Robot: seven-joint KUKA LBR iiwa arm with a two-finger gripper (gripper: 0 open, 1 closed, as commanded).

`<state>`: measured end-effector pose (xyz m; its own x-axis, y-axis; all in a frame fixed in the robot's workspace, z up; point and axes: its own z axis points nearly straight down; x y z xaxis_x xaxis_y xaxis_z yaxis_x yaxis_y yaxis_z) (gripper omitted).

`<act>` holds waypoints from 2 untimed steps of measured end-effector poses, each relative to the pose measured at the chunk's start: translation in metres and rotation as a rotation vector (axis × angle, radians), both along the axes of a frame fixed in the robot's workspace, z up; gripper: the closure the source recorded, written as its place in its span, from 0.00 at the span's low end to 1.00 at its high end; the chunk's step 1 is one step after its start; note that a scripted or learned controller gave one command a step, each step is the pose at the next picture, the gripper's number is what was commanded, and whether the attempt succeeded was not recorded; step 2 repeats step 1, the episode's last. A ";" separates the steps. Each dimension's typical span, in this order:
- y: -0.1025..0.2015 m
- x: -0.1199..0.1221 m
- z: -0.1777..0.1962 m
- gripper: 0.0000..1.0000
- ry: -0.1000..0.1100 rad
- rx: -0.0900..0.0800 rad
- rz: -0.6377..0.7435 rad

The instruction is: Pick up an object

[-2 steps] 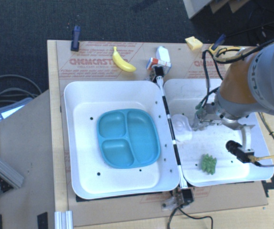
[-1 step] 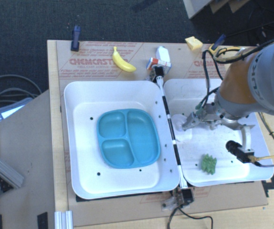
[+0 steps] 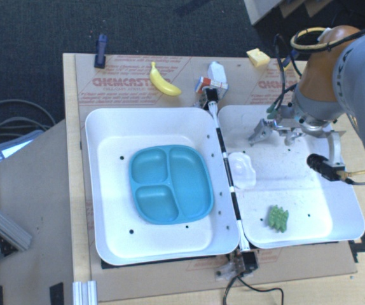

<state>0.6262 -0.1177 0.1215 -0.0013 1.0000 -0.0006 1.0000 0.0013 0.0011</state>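
Grey arm [image 3: 354, 62] bent low, wrist down

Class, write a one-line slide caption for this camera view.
Gripper over right bin holding green toy; blue divided plate in left bin.

Two shallow white bins sit side by side on the bench [image 3: 138, 84]. The left bin [image 3: 106, 189] holds a blue divided plate [image 3: 170, 184] lying flat near its middle. In the right bin [image 3: 335, 215], a small green object [image 3: 278, 218] lies toward the near side, and a pale, whitish thing [image 3: 241, 170] rests against the left wall, too washed out to identify. The grey arm [image 3: 354, 75] with its orange band [image 3: 319, 68] reaches in from the right, its pincer [image 3: 271, 131] hanging over the far part of the right bin. Behind the bins lie a banana [image 3: 163, 81], a small carton [image 3: 213, 79] and a yellow block [image 3: 258, 58].
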 end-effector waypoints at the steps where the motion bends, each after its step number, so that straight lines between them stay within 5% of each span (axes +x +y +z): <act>1: 0.001 -0.034 0.068 0.00 -0.001 0.000 -0.001; 2: 0.001 -0.034 0.068 0.00 -0.001 0.000 -0.001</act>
